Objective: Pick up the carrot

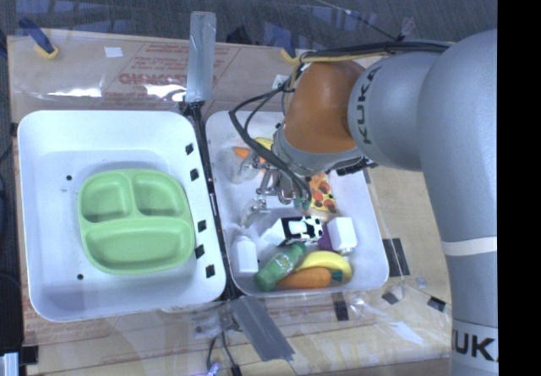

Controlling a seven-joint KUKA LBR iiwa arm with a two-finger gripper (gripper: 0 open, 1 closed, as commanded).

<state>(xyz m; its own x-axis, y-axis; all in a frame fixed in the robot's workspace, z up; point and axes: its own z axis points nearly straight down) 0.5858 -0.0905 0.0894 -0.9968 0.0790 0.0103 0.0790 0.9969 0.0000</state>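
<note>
1. The carrot (306, 279) is a short orange piece, smooth and rounded, lying flat on its side along the near wall of the right bin (369, 222).
2. It rests just below a yellow banana (328, 262), touching it, and its left end meets a green bottle (280, 265) that lies tilted with its cap toward the upper right.
3. The right bin also holds a small white bottle (245, 254) to the left of the green one, a white block (343, 233) near the right wall, a black-and-white item (301, 228) in the middle, and a red and yellow patterned item (322, 193) partly under the arm.
4. A bit of orange and yellow (252, 149) shows near the far left part of this bin; I cannot tell what it is.
5. The left bin (42, 197) holds a pale green divided tray (135, 220), with two small compartments at the far side and one long one at the near side.
6. The two bins sit side by side on the desk (76, 66), their rims touching along a dark seam.
7. The hand (272, 195) hangs low over the middle of the right bin, well apart from the carrot, below the orange band (319, 108) of the arm. Whether it is wide or narrow I cannot tell, since metal parts and cables clutter it.
</note>
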